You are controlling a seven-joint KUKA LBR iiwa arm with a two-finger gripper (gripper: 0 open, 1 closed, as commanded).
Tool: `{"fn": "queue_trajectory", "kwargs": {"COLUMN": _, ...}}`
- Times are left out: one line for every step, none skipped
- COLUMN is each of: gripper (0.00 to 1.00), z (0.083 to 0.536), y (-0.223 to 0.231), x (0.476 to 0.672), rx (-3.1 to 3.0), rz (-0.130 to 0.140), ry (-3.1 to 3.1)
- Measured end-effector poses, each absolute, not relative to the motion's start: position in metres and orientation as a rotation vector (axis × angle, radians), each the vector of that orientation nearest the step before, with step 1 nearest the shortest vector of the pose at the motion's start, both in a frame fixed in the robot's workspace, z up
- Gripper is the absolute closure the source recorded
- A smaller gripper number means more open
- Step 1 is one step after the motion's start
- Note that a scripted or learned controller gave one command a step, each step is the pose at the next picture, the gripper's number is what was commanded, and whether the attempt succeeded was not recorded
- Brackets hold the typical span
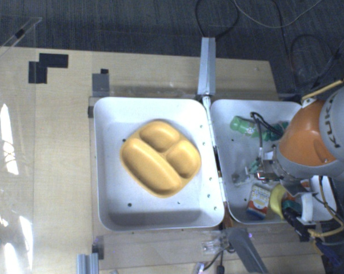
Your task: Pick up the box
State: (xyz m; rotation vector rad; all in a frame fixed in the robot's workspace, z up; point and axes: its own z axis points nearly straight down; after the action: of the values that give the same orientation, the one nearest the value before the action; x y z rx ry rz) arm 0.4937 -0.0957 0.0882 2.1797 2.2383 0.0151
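Over the right bin: the arm (318,133) reaches in from the right edge, its orange band and grey wrist covering much of that bin's right half.
Gripper (267,173): only a dark, metallic cluster shows below the orange band, near the bin's middle; its outline is hard to make out, and I cannot tell whether it is open, closed or gripping anything.
Box (258,200): a small carton with orange, white and blue print lies on the right bin's floor near the front rim, just below the gripper; its right side is crowded by a yellow object, and whether the gripper touches it cannot be told.
Yellow object (276,199): rounded, just beside the box on its right, partly hidden by the arm's fittings.
Green item (244,125): a green and white thing lies toward the back of the right bin, with dark cable looping past it.
Small clutter (247,170): a few small greenish and grey bits left of the gripper, too small and blurred to name.
Right bin (220,153): white and shallow; its right wall is hidden behind the arm.
Left bin (106,170): white and shallow, touching the right bin along a shared divider.
Yellow lobed object (160,157): large, smooth, three-lobed, sitting in the middle of the left bin, well apart from the box.
Cables (263,10): thin black loops lie on the dark floor behind the bench.
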Motion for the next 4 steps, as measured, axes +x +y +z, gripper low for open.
{"fn": "queue_trajectory", "kwargs": {"gripper": 0.00, "z": 0.088, "y": -0.089, "x": 0.517, "rx": 2.272, "rz": 0.009, "ry": 2.159}}
{"fn": "queue_trajectory", "kwargs": {"gripper": 0.00, "z": 0.088, "y": -0.110, "x": 0.494, "rx": 2.097, "rz": 0.019, "ry": 2.321}}
{"fn": "queue_trajectory", "kwargs": {"gripper": 0.00, "z": 0.088, "y": -0.097, "x": 0.493, "rx": 1.968, "rz": 0.012, "ry": 2.426}}
{"fn": "queue_trajectory", "kwargs": {"gripper": 0.00, "z": 0.088, "y": -0.095, "x": 0.494, "rx": 1.748, "rz": 0.013, "ry": 2.589}}
